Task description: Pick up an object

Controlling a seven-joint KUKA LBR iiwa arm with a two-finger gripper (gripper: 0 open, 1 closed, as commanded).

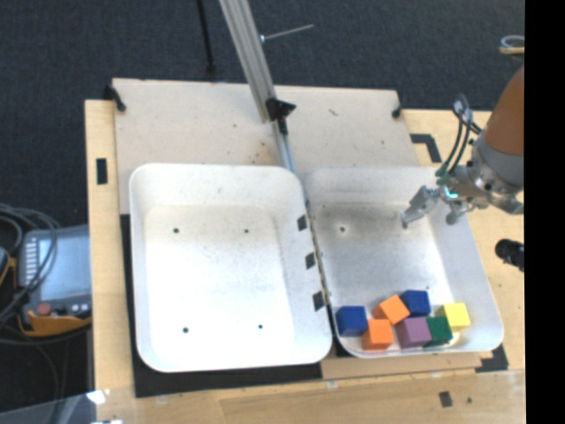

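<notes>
Several small coloured blocks sit clustered at the near edge of the right bin (371, 237): a blue one (351, 319), two orange ones (394, 307) (380, 332), a purple one (412, 330), a green one (439, 329), a yellow one (456, 314) and another blue one (417, 301). My gripper (434, 208) hangs over the far right part of that bin, well above and behind the blocks. Its two fingers stand apart with nothing between them.
The left bin (221, 263) lies beside the right one. A slanted aluminium post (252, 51) rises from the back between the bins. A pendant with cables (48, 276) lies off the bench to the left.
</notes>
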